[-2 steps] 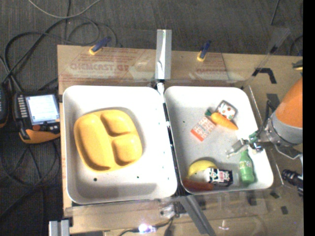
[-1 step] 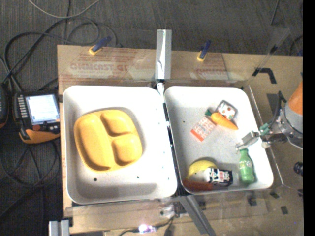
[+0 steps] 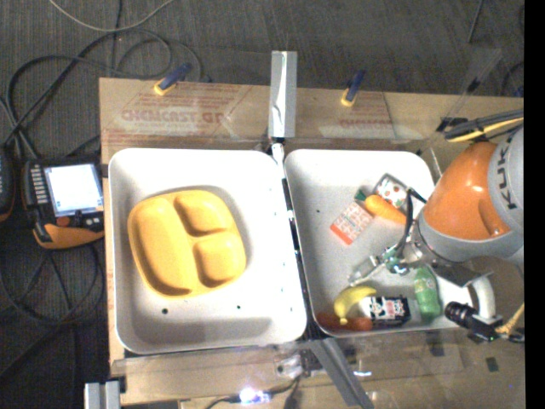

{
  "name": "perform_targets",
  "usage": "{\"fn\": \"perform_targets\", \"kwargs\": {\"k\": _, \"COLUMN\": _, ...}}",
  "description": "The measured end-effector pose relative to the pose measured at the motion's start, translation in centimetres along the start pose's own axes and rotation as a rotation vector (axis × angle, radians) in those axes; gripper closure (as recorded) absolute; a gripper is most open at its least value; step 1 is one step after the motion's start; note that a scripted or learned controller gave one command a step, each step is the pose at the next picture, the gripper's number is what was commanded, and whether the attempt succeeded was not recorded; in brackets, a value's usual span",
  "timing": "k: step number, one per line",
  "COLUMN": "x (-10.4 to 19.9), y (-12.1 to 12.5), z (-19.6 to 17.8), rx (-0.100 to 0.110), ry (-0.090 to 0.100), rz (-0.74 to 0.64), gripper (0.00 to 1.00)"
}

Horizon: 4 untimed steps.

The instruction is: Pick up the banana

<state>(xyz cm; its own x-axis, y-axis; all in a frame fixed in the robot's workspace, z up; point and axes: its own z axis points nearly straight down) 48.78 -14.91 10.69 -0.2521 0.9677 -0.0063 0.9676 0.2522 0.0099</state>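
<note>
The banana (image 3: 352,300), short and yellow, lies near the front edge of the right bin (image 3: 317,228), just left of a small dark carton (image 3: 391,308). My gripper (image 3: 375,264) reaches in from the right and hangs just above and to the right of the banana, over the middle of the bin. Nothing shows between its thin metal fingers, and the banana rests on the bin floor apart from them.
In the right bin also lie a green bottle (image 3: 427,292), a red-and-white packet (image 3: 351,224), an orange carrot-like piece (image 3: 383,207), a white box (image 3: 392,189) and a red item (image 3: 339,321) at the front. The left bin (image 3: 128,313) holds a yellow divided tray (image 3: 187,241).
</note>
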Motion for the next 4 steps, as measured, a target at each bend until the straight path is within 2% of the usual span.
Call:
{"fn": "perform_targets", "kwargs": {"k": 1, "x": 7.2, "y": 1.6, "z": -7.6, "rx": 0.013, "ry": 0.007, "rz": 0.027, "gripper": 0.0}}
{"fn": "perform_targets", "kwargs": {"k": 2, "x": 4.1, "y": 0.9, "z": 1.8, "rx": 0.002, "ry": 0.007, "rz": -0.445, "gripper": 0.0}}
{"fn": "perform_targets", "kwargs": {"k": 3, "x": 4.1, "y": 1.3, "z": 0.8, "rx": -0.006, "ry": 0.005, "rz": -0.444, "gripper": 1.0}}
{"fn": "perform_targets", "kwargs": {"k": 4, "x": 4.1, "y": 1.3, "z": 0.8, "rx": -0.006, "ry": 0.005, "rz": -0.444, "gripper": 0.0}}
